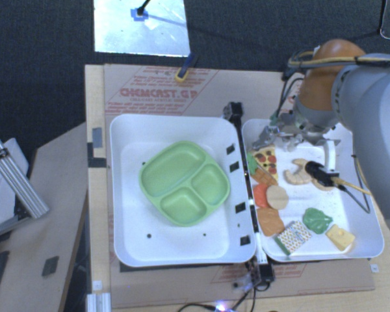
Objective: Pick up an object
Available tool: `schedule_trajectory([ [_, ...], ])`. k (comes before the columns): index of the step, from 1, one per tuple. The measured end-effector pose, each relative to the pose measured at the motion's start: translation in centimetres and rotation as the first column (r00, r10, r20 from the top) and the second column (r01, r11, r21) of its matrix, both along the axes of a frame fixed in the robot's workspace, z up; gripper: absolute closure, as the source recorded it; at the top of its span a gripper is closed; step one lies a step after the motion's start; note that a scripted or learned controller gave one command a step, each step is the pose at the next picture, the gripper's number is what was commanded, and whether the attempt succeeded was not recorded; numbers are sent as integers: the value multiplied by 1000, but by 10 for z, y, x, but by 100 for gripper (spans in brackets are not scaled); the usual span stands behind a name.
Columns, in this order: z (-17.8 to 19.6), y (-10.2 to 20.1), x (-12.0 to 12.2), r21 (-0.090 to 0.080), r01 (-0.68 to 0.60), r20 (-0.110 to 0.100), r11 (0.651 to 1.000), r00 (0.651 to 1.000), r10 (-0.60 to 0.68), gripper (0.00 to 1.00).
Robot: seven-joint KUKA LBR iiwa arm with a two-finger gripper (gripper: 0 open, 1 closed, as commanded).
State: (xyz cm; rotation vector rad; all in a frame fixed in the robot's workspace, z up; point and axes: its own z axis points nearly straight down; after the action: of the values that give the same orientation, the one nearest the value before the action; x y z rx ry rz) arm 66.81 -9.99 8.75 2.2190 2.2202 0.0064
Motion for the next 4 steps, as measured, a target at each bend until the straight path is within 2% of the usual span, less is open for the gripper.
schedule_trajectory([
  [1,16,0,3,-1,-2,10,1000,1000,2,100],
  [3,137,4,6,-2,-5,4,1000,1000,5,100],
  [4,128,53,-21,1,-8,-5,1000,1000,8,100],
])
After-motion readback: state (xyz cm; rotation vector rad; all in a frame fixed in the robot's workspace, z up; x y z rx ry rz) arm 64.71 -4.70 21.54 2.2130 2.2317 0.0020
